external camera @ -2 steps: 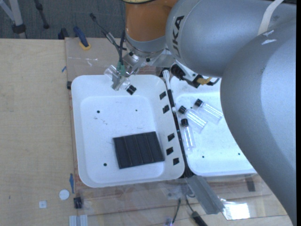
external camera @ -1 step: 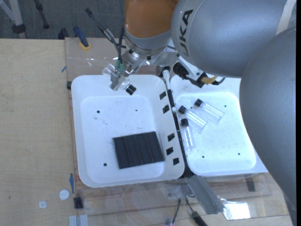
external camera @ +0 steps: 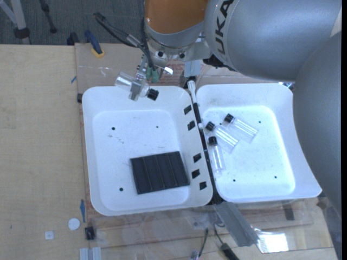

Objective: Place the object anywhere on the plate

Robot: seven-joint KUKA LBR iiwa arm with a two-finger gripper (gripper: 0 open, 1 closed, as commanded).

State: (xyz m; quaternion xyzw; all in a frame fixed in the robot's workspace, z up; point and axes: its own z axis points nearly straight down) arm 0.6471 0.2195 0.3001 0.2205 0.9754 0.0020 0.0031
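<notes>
A dark ribbed plate (external camera: 160, 172) lies flat in the left bin (external camera: 103, 199), towards its front. My gripper (external camera: 139, 88) hangs over the far rim of that bin, well behind the plate. It is shut on a small clear vial (external camera: 150, 94), whose black cap sticks out to the right of the fingers. The vial's clear body is mostly hidden by the metal fingers.
The right bin (external camera: 282, 183) holds three more clear vials with black caps (external camera: 238, 125), lying near its left side. Black clips run along the divider between the bins (external camera: 196, 145). The big grey arm covers the upper right. Small bits lie on the wooden bench at front left (external camera: 73, 223).
</notes>
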